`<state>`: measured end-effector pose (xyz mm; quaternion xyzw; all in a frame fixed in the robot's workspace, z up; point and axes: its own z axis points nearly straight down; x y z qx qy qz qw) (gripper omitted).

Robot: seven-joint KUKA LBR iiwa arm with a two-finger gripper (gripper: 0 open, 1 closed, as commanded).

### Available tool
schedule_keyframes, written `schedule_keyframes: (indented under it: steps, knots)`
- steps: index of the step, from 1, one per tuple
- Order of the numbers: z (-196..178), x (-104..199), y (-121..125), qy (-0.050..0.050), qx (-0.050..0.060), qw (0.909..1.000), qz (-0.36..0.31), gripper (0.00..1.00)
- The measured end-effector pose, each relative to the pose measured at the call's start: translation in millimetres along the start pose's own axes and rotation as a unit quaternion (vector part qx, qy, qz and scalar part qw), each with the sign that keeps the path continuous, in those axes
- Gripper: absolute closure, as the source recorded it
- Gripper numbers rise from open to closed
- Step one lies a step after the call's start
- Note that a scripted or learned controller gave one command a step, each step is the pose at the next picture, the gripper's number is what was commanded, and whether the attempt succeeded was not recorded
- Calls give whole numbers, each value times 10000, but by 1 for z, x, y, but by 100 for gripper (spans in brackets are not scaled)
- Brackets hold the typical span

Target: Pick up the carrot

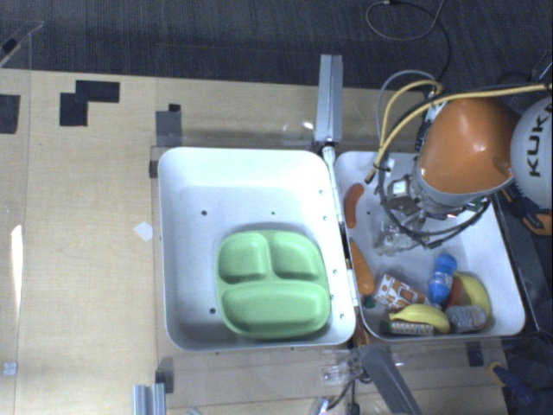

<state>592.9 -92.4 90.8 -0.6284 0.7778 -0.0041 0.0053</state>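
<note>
Gripper (pixel 399 232) sits under the orange wrist band in the right bin (pixel 510 305); arm body and cabling cover it, can't tell how the jaws stand. Carrot (pixel 362 272) lies along the right bin's left wall, pointing toward the near corner, apart from the gripper and not held. Reddish sausage-like item (pixel 353 205) further up the same wall, identity unclear. Near-edge clutter overlaps: 2 bananas, one (pixel 420 318) in front, one (pixel 475 294) partly behind a blue bottle (pixel 441 277); 1 printed carton (pixel 397 292); 1 greyish object (pixel 467 319), too blurred to name. Left bin (pixel 181 232) holds 1 green divided plate (pixel 274 282), 3 compartments. 2 bins total, on a light wood bench (pixel 78 258) with black markings; dark floor behind with a loose cable (pixel 406 15).
</note>
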Motion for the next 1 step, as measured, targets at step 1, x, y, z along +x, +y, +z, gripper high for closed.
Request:
schedule_keyframes:
  steps: [1]
  knots:
    - [-96, -79, 25, -15, -14, 10000, -68, 100]
